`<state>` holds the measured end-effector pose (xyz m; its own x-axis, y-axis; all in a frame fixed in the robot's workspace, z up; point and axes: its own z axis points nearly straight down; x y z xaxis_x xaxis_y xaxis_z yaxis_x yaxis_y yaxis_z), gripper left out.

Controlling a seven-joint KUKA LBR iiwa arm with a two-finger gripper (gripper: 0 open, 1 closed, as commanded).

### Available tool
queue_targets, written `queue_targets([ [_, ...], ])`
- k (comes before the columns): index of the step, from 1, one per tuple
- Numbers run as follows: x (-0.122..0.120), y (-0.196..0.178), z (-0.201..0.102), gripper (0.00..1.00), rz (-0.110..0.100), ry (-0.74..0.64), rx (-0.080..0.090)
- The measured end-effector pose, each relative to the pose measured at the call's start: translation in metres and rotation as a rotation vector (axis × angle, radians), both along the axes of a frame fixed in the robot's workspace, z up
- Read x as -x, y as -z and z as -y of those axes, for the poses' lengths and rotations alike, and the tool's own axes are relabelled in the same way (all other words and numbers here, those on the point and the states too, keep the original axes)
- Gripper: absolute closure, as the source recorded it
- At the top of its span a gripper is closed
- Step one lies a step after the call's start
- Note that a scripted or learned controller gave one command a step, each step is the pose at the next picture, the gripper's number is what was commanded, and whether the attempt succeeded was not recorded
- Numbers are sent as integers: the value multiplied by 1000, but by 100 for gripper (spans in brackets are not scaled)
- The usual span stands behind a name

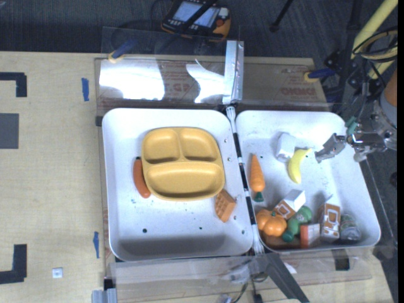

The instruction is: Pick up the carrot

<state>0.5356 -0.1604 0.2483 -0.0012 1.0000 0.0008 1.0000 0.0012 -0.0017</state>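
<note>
Front corner of right bin [369, 229]: heap of small toys, roughly one orange fruit [274, 226], two cartons [331, 221], one green piece and a few bits too jumbled to count; further back one carrot [256, 173] lying against the bin's left wall, one banana [296, 165], one white cup [285, 146]. Left bin [120, 169]: one yellow tray [183, 163], one sausage [141, 178], one waffle [225, 206]. Gripper [328, 149] at the right bin's rim, well apart from the carrot, holding nothing visible, its spread unclear; likely risks are the wall blocking a finger and the banana lying in the approach path.

No legible text, labels or numbers anywhere.
</note>
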Motion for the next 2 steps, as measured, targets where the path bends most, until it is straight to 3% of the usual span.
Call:
queue_targets([
  [1,0,41,-31,0,-1,92,0],
  [2,10,145,-59,0,-2,305,0],
])
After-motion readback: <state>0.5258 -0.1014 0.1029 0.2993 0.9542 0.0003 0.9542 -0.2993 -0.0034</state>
